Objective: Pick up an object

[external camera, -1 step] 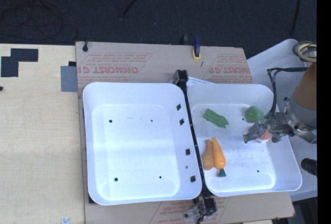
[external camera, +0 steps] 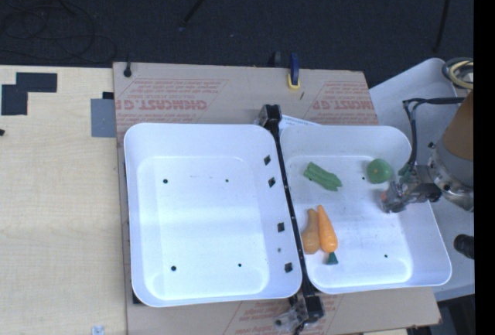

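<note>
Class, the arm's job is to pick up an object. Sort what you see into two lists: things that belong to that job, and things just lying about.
Belongs to the job:
- gripper, over the right bin
- green round toy
- green long toy
- orange carrot
- tan piece beside the carrot

Just lying about:
- left bin
- cardboard sheet
- blue and yellow clamp

Two bins are being carried side by side on the worktop (external camera: 54, 194). In the right bin (external camera: 433, 264), the carrot (external camera: 326, 229) is being flanked on its left by a second piece (external camera: 311, 233), touching; behind them, a pod (external camera: 322, 176) and a round piece (external camera: 378, 169) are being held apart.
</note>
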`<state>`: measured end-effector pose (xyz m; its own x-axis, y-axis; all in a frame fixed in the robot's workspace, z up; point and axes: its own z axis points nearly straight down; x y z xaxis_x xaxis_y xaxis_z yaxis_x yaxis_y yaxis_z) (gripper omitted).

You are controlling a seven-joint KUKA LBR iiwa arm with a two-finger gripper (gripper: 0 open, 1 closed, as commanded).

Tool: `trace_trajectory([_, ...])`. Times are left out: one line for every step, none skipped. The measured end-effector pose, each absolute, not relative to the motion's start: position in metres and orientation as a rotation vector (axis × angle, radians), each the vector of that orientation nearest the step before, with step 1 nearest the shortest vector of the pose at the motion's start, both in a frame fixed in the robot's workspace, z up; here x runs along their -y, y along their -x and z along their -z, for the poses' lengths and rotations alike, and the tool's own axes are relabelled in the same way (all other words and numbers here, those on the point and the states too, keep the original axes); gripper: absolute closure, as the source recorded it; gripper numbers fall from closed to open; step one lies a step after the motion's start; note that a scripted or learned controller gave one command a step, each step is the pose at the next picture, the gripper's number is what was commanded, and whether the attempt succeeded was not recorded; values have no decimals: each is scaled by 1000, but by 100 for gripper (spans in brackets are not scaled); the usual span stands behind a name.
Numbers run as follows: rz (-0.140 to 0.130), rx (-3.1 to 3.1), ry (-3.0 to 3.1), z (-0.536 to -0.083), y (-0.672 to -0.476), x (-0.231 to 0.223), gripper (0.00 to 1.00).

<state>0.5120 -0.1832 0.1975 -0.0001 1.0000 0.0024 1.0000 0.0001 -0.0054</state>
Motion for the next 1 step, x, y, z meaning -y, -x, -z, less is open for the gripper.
trace_trajectory([3,2227,2212,-190,-549,116,100])
